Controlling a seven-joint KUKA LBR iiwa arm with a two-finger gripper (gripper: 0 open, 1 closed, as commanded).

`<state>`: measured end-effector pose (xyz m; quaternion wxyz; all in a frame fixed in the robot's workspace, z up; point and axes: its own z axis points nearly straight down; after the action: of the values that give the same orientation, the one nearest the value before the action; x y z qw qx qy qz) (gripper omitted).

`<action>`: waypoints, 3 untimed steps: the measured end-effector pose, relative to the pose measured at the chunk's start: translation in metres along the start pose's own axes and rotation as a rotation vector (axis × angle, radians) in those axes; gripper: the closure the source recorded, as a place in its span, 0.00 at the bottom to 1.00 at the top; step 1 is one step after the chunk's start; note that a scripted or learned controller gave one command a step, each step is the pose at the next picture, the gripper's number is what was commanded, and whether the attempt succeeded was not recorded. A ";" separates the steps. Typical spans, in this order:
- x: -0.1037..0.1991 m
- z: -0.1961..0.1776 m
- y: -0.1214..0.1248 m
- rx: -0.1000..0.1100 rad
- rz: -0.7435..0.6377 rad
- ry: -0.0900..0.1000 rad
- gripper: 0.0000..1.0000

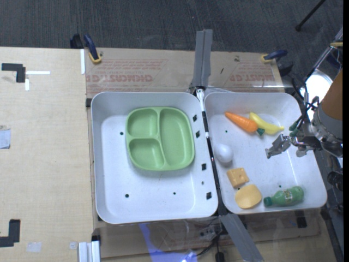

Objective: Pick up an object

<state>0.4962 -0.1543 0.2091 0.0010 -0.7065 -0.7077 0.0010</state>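
White plastic forms both shallow bins on the table (43, 162): the left bin (109, 201) carries a green divided plate (161, 138), and the right bin (305, 171) carries the loose items from which one is to be picked. An orange carrot (241, 121) and a yellow banana (265, 124) lie touching near the far wall, a white egg (223, 153) sits close to the divider between the bins, a tan cracker-like square (238, 177) and a yellow-orange disc (248, 196) lie near the front, and a green bottle (284, 196) rests on its side by the front right corner. The end effector (278, 146) is seen low over bare bin floor at the right, between the banana and the bottle, and nothing is seen between its fingers; whether they are spread or closed cannot be made out from this slant. All the items are judged to be light toy pieces of hard, smooth plastic, so slipping is the likelier trouble rather than crushing. The bottle is judged the nearest sound candidate: it would best be gripped across its round body near the middle, with the fingers set square to its long axis, since it may roll if nudged from one side. The egg would be prone to squirting out of a pinch, and the flat square and disc offer little height to seize.
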 end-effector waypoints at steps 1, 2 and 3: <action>0.005 -0.037 -0.018 -0.002 0.065 -0.001 0.00; 0.059 -0.008 0.054 0.000 0.149 -0.001 0.00; 0.062 0.053 0.129 -0.001 0.021 -0.002 0.00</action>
<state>0.6253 -0.0919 0.1559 -0.0002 -0.7140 -0.7001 0.0012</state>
